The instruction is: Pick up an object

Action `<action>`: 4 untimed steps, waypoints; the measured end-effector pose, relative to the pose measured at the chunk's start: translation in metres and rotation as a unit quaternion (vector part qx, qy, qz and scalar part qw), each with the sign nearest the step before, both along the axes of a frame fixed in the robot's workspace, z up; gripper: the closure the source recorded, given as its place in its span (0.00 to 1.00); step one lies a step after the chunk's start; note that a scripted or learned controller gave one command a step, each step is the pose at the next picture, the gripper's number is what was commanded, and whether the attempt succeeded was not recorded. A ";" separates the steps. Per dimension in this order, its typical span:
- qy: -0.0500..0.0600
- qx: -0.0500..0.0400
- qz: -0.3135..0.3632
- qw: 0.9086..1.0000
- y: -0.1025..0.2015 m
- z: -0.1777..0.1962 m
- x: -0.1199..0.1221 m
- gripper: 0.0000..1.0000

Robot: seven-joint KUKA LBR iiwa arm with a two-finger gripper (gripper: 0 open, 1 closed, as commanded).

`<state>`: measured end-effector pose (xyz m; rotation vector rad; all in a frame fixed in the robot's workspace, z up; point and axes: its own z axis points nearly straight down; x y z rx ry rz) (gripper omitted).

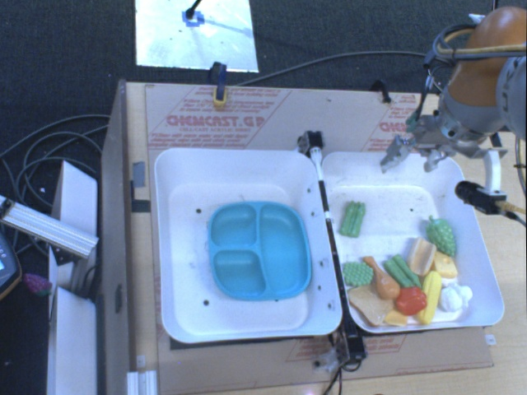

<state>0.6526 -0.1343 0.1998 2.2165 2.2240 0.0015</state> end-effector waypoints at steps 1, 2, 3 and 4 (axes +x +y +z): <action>0.001 0.000 -0.001 1.000 0.014 -0.066 -0.097 0.00; -0.001 0.000 0.001 1.000 0.025 -0.040 -0.021 0.00; 0.000 -0.001 -0.001 1.000 -0.070 -0.054 0.010 0.00; 0.000 0.000 -0.001 1.000 -0.038 -0.033 -0.085 0.00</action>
